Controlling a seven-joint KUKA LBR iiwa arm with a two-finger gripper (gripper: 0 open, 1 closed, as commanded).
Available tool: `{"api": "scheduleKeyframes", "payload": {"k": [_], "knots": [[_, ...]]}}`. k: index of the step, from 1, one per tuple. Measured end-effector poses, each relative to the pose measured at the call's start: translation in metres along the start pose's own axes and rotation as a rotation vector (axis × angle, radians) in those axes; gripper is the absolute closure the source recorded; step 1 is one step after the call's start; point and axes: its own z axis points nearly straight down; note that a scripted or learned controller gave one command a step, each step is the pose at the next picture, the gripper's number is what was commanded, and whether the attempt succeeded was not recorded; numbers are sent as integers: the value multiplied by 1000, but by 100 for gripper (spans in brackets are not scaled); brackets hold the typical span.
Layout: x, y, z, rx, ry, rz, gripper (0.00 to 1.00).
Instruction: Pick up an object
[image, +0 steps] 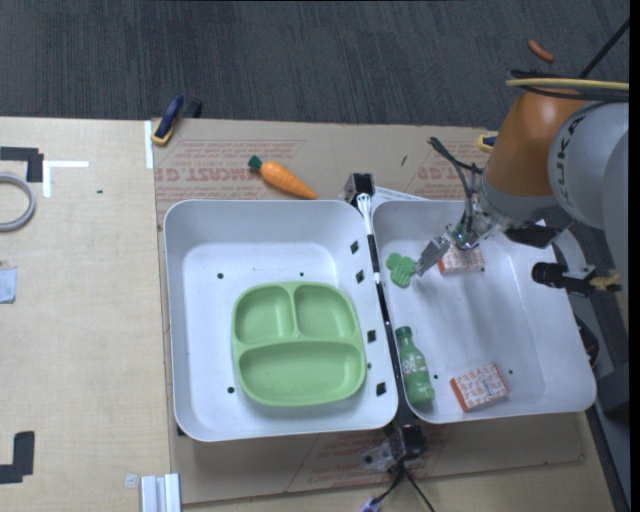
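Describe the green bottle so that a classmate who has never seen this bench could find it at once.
Start at the right-hand white bin, the one the arm reaches into. Follow its left wall towards the near corner: the green bottle lies there on its side, along the wall. The red and white box beside it is flat, and the small green piece further back is flat too.

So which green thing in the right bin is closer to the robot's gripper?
The small green piece, just left of the gripper. The green bottle lies farther off, against the bin's left wall toward the front.
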Motion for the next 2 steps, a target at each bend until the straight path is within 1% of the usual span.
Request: {"api": "scheduleKeyframes", "payload": {"k": [1,2], "knots": [[18,2,0,-1,0,-166,0],[92,11,-95,9,13,-18,0]]}}
